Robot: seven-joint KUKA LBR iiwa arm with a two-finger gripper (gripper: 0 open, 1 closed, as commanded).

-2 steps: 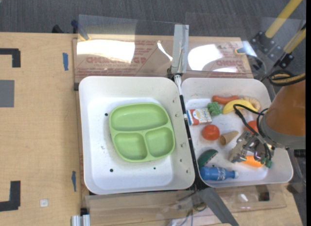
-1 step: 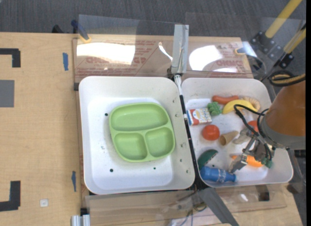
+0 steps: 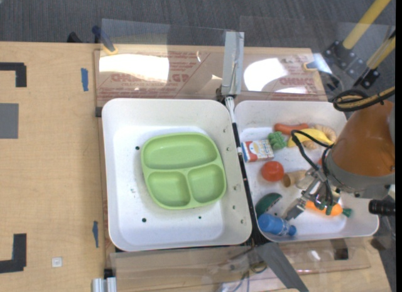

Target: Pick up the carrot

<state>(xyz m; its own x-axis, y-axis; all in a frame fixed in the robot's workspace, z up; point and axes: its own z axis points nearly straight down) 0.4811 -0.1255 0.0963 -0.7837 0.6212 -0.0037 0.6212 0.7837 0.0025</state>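
Camera view, from the near edge: in the right bin a blue toy lay at the near left corner, with a dark green piece just behind it. The carrot lay near the bin's near right side, a small bright orange piece with a touch of green on it. Its long axis ran roughly left to right across the view. Its left part was hidden by the gripper, so which end was the tip could not be told. The gripper hung over it, touching or just beside it, and whether it was open or closed could not be told.

Farther back sat a red tomato, then a small carton with a red and white label too small to read. Beyond these were a green broccoli, a banana and a long orange piece. The left bin held a green divided plate. Red print on the cardboard beyond the bins was unreadable under glare.
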